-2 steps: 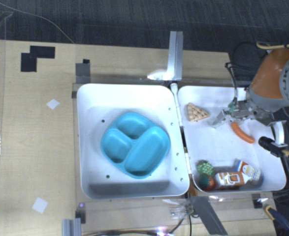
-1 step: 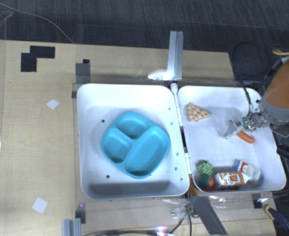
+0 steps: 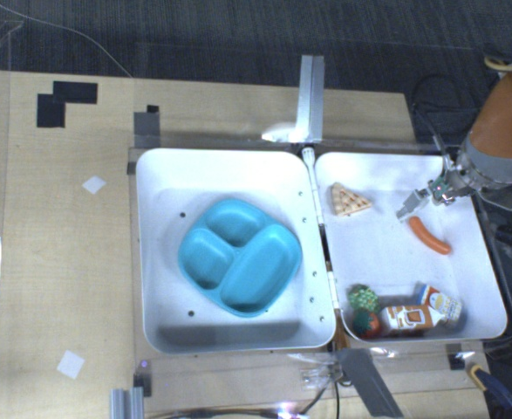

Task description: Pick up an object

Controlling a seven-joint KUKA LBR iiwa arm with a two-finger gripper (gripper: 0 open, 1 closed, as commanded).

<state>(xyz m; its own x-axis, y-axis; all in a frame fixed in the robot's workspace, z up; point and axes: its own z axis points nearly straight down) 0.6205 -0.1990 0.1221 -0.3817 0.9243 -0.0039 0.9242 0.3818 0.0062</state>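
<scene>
On my screen the left bin (image 3: 151,234) holds a blue divided tray (image 3: 241,256), lying flat near the middle with its three compartments bare. I judge it is a drop-off spot, kept apart from the loose items so nothing crowds it.

Across the divider, the right bin (image 3: 491,308) carries the candidates for picking. A waffle-patterned wedge (image 3: 349,201) lies near the top left corner, well apart from the rest. Along the bottom wall a green broccoli-like piece (image 3: 363,298), something red (image 3: 368,322) below it, and a small carton (image 3: 421,312) lying on its side are bunched close together. That cluster looks awkward to me, since the pieces touch or nearly touch. An orange sausage (image 3: 431,235) lies alone on bare floor toward the upper right, which makes it the easiest target in my judgement.

The pincer (image 3: 423,201) hangs just above and left of the sausage, reaching in from the right. Its fingers (image 3: 409,207) look spread, with nothing between them, though they are small and glinting, so I read this loosely. I cannot tell its height over the bin floor. The arm's upper part is cut off at the frame edge, and the carton's label is too small to read.
</scene>
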